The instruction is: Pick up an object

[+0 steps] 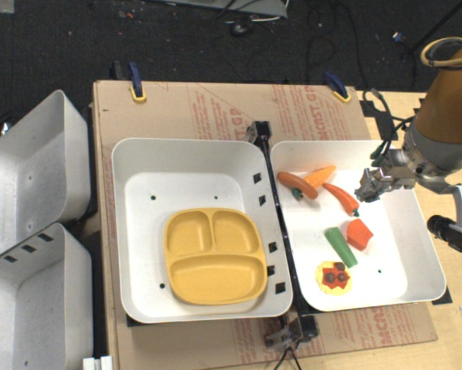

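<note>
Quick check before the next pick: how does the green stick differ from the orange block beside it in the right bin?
The green stick is long and thin, lying slantwise; the orange block is short and chunky. The stick is green, the block orange-red. The block lies nearer the gripper. Both lie in the right bin, close together.

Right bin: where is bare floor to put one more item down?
In the right bin, bare floor lies along the near edge right of the pizza slice, and at the far left corner. The middle is crowded: carrot, orange block, green stick.
</note>
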You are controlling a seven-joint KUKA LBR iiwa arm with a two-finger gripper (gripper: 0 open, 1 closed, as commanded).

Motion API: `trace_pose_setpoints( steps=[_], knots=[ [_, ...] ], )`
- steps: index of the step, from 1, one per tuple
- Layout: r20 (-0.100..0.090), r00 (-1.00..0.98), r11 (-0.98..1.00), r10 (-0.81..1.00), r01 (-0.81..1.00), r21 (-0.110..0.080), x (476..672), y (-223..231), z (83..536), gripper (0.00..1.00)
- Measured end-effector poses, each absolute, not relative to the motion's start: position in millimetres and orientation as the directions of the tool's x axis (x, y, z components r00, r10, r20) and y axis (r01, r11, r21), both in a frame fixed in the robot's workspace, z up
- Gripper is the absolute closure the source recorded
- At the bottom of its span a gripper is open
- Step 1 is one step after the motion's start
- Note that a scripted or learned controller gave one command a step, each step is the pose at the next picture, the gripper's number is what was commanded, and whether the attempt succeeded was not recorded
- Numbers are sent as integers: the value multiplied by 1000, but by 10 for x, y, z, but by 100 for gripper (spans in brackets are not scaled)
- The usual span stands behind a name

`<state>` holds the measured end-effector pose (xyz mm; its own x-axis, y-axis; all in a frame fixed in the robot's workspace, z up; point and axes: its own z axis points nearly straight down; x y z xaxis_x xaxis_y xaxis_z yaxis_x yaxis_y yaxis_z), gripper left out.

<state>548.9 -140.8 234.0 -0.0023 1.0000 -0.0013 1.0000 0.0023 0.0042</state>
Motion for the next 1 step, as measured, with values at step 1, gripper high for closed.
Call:
trace_pose_setpoints(
  steps=[1],
  knots=[
    [-1,-2,2,1000,1000,3,5497,-1408,2538,100]
  ],
)
